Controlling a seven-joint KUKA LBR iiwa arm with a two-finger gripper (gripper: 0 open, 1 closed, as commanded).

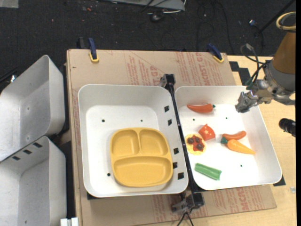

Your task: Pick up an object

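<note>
The tool (244, 102) hangs over the far right corner of the right bin (263, 135), just inside its rim; whether it is open or closed cannot be told. Bare white floor lies below it and toward the near right corner. The toys sit to its left and nearer the camera: a red pepper (200, 108) by the far edge, a strawberry (207, 132), a small pizza (195, 143), a sausage (233, 136) touching a carrot (240, 147), and a green piece (207, 171). The left bin (94, 102) holds a yellow divided plate (141, 157).
</note>
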